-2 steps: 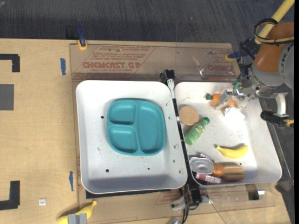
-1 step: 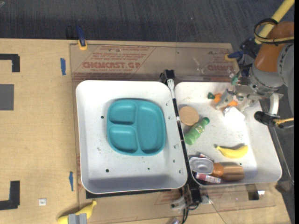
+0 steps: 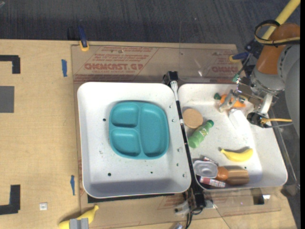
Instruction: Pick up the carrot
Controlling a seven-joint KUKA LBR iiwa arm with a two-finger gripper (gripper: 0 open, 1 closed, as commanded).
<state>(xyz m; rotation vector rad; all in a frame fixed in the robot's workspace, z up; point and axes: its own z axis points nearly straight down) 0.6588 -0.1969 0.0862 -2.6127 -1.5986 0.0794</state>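
Camera view: carrot seemingly just left of the claw

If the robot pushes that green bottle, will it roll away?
Probably. The green bottle lies on its side on the right bin's smooth white floor, and its round body looks apt to roll sideways. It seems small and plastic, so likely light. The round brown disc beside it might stop it.
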